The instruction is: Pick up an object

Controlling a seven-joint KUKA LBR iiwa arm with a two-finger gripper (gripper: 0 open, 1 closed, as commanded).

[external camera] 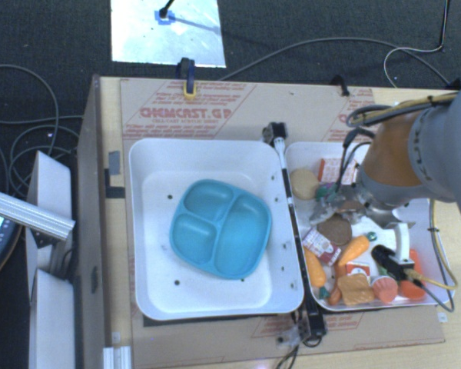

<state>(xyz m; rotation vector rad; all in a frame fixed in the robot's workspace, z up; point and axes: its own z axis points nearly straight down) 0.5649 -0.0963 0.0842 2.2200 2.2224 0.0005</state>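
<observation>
My gripper (328, 201) hangs low over the upper middle of the right bin (434, 302), at the end of the grey arm with its orange band (392, 156). Just left of it lies a beige round piece (303, 181). A brown disc (334, 229) sits directly below it, and a red and white box (329, 167) lies just above. An orange carrot (355, 249) lies further toward the front. Nothing can be seen held at the gripper.
The right bin's front also holds a red and white packet (317, 244), an orange wedge (313, 268), a toast slice (355, 289), a pink round piece (384, 289) and other toy foods. In the left bin (150, 206) lies a blue divided plate (220, 227).
</observation>
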